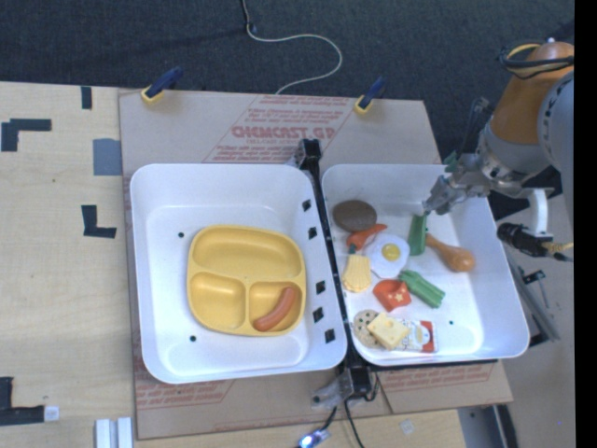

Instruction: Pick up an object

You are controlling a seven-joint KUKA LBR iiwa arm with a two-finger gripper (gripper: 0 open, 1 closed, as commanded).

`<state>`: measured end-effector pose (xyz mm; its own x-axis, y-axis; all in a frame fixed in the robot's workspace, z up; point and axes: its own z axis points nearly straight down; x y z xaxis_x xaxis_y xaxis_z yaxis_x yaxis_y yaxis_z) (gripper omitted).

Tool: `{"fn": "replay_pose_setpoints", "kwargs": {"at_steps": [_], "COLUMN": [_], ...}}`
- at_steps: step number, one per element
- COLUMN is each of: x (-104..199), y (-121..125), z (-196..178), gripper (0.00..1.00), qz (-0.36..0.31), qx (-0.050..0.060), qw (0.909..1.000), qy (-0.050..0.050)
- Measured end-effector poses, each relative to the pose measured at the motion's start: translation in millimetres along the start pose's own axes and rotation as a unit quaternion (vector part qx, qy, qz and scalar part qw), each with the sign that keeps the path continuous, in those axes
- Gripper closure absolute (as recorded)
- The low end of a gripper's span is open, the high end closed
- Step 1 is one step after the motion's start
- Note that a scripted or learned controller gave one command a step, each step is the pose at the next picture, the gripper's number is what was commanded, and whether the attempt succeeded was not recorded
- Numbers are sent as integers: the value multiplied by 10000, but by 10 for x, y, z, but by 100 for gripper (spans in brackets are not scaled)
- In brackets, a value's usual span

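1. I see the tool (pixel 438 200) over the right bin (pixel 499 339), at its 1 o'clock corner.
2. The nearest object, a green piece (pixel 417 235), lies just at 7 o'clock from the tool, its long axis running 12 to 6.
3. The arm (pixel 522 119) reaches in from 3 o'clock, with the wrist angled down.
4. I cannot tell whether the tool is released or clenched.

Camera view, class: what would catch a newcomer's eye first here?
The yellow divided plate in the left bin stands out, a sausage in its lower-right compartment. The right bin holds a cluster of toy foods, with a fried egg near the middle. The gripper hovers over that bin's upper right.
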<state>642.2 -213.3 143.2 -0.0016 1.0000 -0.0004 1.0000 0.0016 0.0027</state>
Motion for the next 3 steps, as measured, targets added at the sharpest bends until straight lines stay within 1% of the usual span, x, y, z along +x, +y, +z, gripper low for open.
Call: {"fn": "replay_pose_setpoints", "kwargs": {"at_steps": [1, 2, 3], "x": [53, 59, 560], "y": [-4, 3, -141], "z": [-625, -824, -719], "gripper": [100, 100, 100], "qz": [-3, 0, -10], "qx": [-8, 6, 27], "qw": [10000, 10000, 10000], "qy": [-4, 2, 3]}}
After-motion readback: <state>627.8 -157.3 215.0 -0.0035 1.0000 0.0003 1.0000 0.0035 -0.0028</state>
